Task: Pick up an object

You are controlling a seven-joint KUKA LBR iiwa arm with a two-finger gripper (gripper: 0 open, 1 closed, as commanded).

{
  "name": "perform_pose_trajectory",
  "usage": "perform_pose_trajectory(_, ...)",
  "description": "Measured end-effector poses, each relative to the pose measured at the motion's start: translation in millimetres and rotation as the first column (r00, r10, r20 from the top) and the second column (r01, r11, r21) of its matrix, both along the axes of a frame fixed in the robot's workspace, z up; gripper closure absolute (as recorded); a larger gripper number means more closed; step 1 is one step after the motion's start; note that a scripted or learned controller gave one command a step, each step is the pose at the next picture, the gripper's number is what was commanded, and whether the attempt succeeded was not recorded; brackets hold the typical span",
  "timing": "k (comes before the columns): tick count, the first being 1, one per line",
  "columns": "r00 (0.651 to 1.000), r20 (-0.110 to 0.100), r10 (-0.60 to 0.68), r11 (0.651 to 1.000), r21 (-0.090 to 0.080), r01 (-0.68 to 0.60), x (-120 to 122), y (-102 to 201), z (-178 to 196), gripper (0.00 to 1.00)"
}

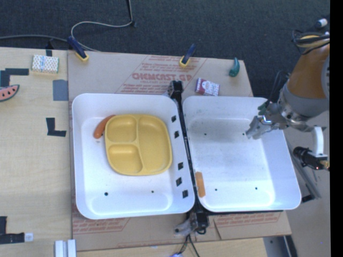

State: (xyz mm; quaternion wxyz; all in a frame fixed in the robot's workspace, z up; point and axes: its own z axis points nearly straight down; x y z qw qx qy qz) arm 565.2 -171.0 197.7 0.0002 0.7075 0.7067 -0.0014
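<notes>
The small orange carrot-shaped toy (200, 184) lying against the right white bin's (278, 197) left wall looks light and slick, so I'd pinch its middle; my gripper (256, 130) hangs near the bin's far right side, apparently empty, opening unclear.

One fixed camera looks down at a slant from above the bench (37, 143), far enough to take in both bins (86, 159); the arm (311, 74) enters at 3 o'clock.

red "CHEMCAST GP" print, cardboard sheet (144, 71)
</notes>
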Motion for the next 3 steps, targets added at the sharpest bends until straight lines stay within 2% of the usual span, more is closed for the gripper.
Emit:
perform_pose_trajectory(1, 1.000, 0.000, 0.001, 1.000, 0.001, -0.001, 0.3, 0.8, -0.1, 0.00)
perform_pose_trajectory(2, 1.000, -0.002, 0.002, 1.000, 0.003, -0.002, 5.9, 40.2, -85.5, 0.00)
perform_pose_trajectory(3, 1.000, 0.005, 0.003, 1.000, 0.001, -0.003, 89.1, 63.4, -112.1, 0.00)
